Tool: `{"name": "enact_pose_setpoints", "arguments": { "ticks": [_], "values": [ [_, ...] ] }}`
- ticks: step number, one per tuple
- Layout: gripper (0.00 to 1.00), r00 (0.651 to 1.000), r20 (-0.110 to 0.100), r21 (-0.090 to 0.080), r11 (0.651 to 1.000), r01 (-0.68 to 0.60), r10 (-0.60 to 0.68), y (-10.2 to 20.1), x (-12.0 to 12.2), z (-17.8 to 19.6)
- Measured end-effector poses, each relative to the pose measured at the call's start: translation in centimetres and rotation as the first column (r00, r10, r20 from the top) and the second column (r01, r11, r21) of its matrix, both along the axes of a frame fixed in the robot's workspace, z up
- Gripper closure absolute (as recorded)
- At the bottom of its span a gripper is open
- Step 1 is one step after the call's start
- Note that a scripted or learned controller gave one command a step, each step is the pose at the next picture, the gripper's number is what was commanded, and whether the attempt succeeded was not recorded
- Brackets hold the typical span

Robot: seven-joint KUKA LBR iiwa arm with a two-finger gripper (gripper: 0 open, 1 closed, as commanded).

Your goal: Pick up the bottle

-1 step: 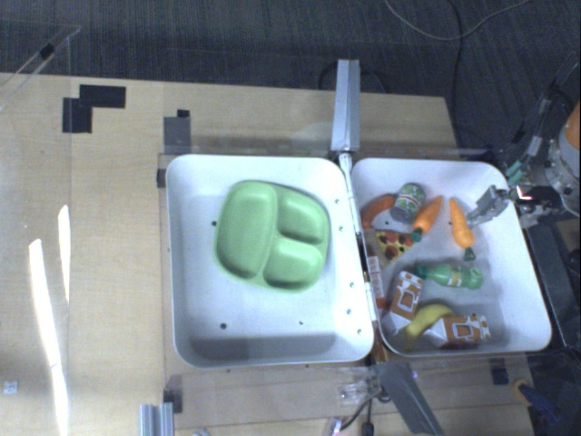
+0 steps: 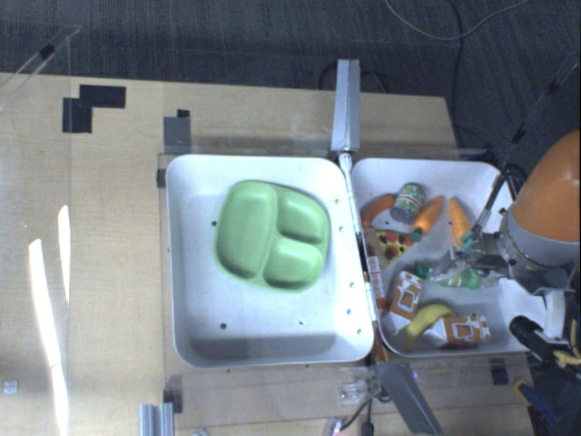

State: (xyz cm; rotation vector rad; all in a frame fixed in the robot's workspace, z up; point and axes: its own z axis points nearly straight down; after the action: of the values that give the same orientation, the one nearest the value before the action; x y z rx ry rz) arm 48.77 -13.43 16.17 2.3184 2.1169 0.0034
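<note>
The bottle is a small clear one with green on it, lying on its side in the middle of the right bin. My gripper hangs low over the bin, right at the bottle's upper right end, with dark linkage running back to the grey wrist and the orange band. The gripper's body and the clutter hide how it meets the bottle. Whether the bottle is held is unclear.
Around the bottle lie a green-labelled can, two carrots, a pizza slice, a banana and two small cartons. The left bin holds a green divided plate. A metal post stands behind the bins.
</note>
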Motion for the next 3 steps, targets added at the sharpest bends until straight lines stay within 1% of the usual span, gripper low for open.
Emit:
{"name": "enact_pose_setpoints", "arguments": {
  "ticks": [1, 2, 3],
  "values": [
    [0.00, 1.000, 0.013, -0.002, 1.000, 0.020, -0.020, -1.0, 5.4, -7.2],
    [0.00, 0.986, 0.001, 0.001, 0.986, 0.170, -0.170, -0.3, 3.1, -1.1],
    [0.00, 0.999, 0.014, -0.019, 0.999, -0.048, 0.048, 3.8, 2.9, -6.5]
  ]
}}
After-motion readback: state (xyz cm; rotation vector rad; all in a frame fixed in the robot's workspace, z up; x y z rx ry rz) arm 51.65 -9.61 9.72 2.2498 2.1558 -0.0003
